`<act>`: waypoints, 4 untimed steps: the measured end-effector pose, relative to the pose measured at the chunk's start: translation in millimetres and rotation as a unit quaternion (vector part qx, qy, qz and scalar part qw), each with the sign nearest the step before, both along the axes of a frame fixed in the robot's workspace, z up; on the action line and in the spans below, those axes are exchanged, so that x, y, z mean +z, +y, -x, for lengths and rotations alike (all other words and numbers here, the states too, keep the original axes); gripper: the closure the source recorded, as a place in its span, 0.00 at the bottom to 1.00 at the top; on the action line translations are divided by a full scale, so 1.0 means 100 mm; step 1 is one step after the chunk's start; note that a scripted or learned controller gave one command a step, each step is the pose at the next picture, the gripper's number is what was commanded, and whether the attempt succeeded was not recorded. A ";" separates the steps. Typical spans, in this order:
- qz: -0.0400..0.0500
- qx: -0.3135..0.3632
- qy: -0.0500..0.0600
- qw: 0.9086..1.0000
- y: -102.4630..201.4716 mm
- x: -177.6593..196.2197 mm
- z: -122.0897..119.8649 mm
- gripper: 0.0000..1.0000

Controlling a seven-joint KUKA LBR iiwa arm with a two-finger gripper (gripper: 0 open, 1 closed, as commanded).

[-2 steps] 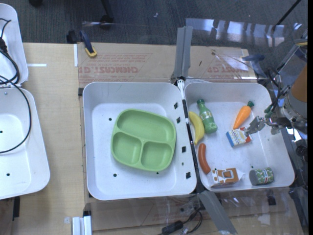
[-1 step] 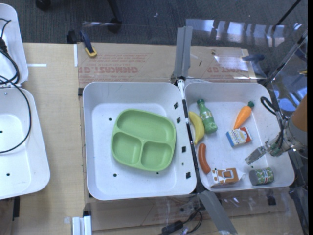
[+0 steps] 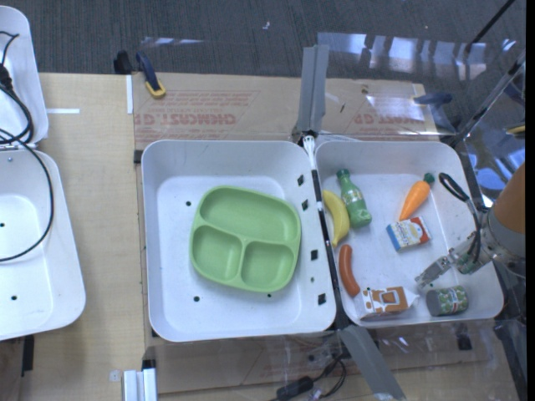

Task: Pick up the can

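The can (image 3: 448, 301) is dark green with a grey end. It lies on its side in the front right corner of the right bin (image 3: 378, 164). My gripper (image 3: 436, 270) reaches in from the right and hangs low over the bin floor, just behind the can and slightly to its left. Nothing shows in its grasp. The arm's wrist (image 3: 500, 224) covers part of the bin's right wall.
The right bin also holds a green bottle (image 3: 354, 199), a banana (image 3: 337, 216), a carrot (image 3: 415, 197), a small carton (image 3: 408, 234), a sausage (image 3: 348, 270) and a juice box (image 3: 386, 301) left of the can. A green divided plate (image 3: 246, 239) sits in the left bin (image 3: 159, 224).
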State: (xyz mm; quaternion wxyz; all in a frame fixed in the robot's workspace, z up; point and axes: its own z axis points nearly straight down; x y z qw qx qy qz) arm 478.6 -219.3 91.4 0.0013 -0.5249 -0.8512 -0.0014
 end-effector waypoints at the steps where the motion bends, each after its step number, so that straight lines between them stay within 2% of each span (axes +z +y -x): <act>1: 0.002 0.066 -0.001 0.998 0.00 0.00 0.00 0.00; 2: 0.002 0.178 -0.003 0.984 -0.01 0.01 -0.01 0.00; 3: 0.002 0.160 -0.002 0.987 -0.02 0.01 0.00 0.00; 4: 0.003 0.188 -0.003 0.982 -0.02 0.02 -0.01 0.00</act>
